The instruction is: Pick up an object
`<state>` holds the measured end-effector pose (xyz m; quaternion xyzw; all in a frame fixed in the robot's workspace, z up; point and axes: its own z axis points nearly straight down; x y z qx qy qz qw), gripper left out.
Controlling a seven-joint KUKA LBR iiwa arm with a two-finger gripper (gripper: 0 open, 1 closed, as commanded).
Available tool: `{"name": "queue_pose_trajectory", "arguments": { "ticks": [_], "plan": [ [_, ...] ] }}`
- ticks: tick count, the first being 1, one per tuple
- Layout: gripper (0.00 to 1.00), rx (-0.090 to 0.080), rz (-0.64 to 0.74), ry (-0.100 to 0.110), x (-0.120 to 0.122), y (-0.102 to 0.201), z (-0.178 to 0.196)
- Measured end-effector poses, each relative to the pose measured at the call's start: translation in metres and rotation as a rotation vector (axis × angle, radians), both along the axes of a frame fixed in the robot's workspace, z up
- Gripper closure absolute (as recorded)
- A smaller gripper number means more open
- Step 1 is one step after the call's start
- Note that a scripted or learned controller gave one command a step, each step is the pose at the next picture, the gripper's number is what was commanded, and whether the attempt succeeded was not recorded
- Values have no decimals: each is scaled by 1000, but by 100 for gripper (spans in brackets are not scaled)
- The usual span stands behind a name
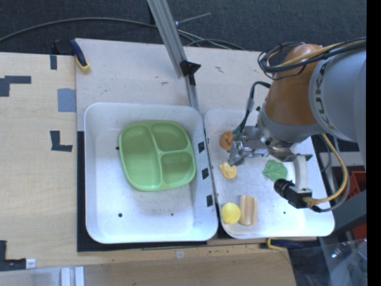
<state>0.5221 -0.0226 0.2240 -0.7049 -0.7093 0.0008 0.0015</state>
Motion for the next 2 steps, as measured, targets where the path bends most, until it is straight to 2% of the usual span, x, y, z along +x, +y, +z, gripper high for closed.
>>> {"name": "queue_pose_trajectory", "arguments": {
  "ticks": [2],
  "plan": [
    [100,1,1,-3,35,97,14]
  ]
}}
